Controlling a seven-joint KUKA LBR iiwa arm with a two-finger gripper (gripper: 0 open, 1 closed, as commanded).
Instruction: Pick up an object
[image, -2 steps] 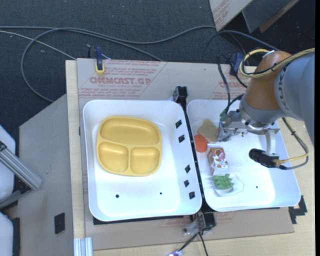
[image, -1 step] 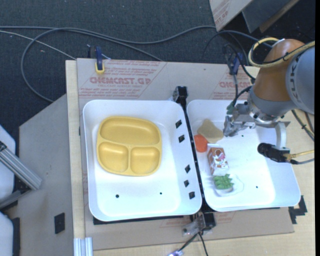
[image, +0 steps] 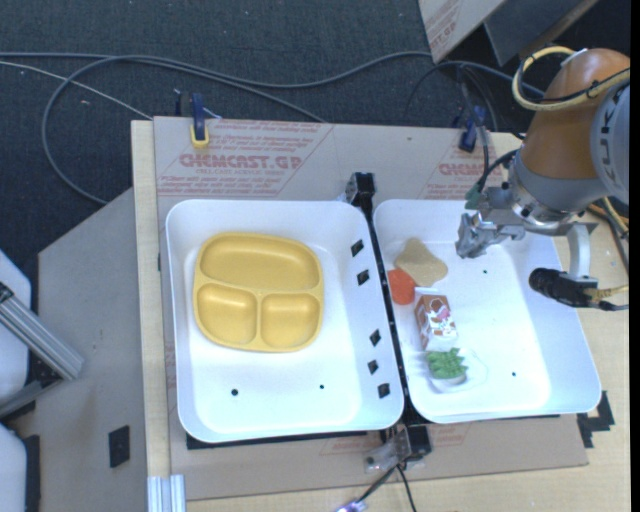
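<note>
nearby, fingers hover by right bin's open floor.

Dark grey carpet floor with thin cables snaking across it. Counter is tan board under a protective sheet printed in red lettering. A blue-and-yellow clamp and a blue clamp sit at its far edge. Cardboard box corner at top, aluminium extrusion at left. Even, flat lighting.

Yellow tray in white bin; tan piece, orange piece, red-and-white packet, green piece.
</note>
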